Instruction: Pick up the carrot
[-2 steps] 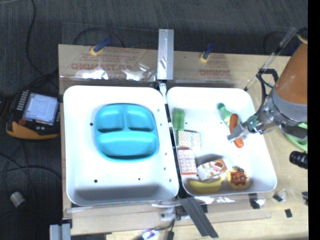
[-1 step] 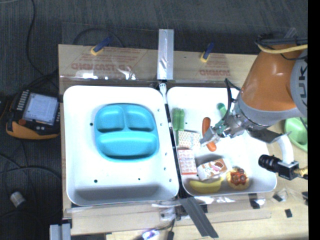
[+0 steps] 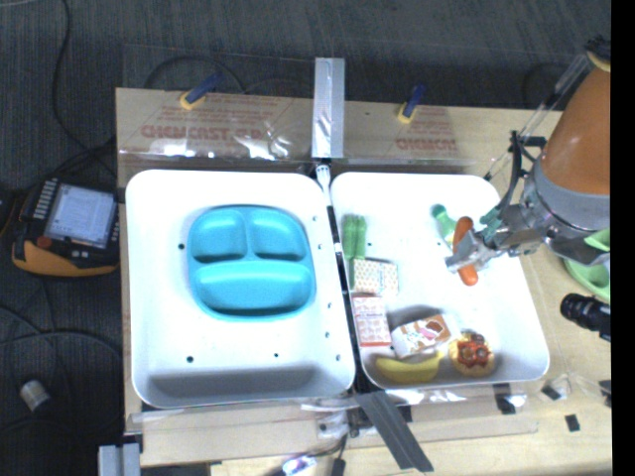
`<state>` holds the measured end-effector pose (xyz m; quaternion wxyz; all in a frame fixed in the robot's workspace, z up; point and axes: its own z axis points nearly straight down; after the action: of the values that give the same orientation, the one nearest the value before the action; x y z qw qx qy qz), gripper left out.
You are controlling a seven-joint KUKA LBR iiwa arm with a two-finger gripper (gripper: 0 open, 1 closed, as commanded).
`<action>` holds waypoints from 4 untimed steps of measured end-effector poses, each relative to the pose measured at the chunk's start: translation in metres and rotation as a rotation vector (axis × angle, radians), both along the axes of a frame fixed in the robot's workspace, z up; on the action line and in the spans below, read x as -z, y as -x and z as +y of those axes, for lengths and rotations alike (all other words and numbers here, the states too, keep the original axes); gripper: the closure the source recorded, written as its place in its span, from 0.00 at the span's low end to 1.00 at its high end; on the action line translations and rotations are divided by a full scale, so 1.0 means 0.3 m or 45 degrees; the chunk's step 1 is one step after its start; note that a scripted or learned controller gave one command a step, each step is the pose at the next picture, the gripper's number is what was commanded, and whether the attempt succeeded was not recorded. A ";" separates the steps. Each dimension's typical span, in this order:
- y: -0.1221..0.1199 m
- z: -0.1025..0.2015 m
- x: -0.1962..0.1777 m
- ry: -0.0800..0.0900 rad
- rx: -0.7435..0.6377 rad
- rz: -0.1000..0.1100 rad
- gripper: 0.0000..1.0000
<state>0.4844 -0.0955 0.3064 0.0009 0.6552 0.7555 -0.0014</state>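
1. Pincer (image 3: 474,256) is over the right side of the right bin (image 3: 526,365), low, arm coming in from the right. Finger spread is lost in blur and clutter, so I can't tell if it's wide, narrow or gripping.
2. Carrot (image 3: 463,251) lies right at the pincer tip: small orange body, green top (image 3: 441,216) pointing up-left. The orange shows above and below the grey fingertip, so the pincer is across its middle or touching it. Contact not confirmed.
3. Handling, my read: looks like a plastic toy, so light, stiff and smooth. It won't crush but it's likely slippery, and the tapered body can squirt out of a pinch.
4. Best hold, my read: across the thick part of the orange body, near the green end, fingers square to the long axis. Avoid the thin tip and the leafy top.
5. Nearby is bare bin floor, so there's room for the fingers. The bin's right wall is near.
6. Further out: green piece (image 3: 354,234) and small boxes (image 3: 372,278) by the centre divider, packet (image 3: 419,335), banana (image 3: 407,368) and a round red item (image 3: 470,353) along the front edge. All well apart from the carrot.
7. Left bin (image 3: 159,365) holds a blue divided plate (image 3: 250,261). Not relevant.
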 end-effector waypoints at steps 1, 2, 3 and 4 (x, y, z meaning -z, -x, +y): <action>-0.181 0.069 0.264 -0.003 -0.048 0.002 1.00; -0.086 0.080 0.035 0.000 0.065 0.000 1.00; 0.002 0.271 0.224 -0.004 -0.096 0.002 1.00; -0.002 0.208 -0.116 0.002 -0.118 -0.001 1.00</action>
<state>0.4849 -0.0332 0.3411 0.0017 0.6193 0.7851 -0.0015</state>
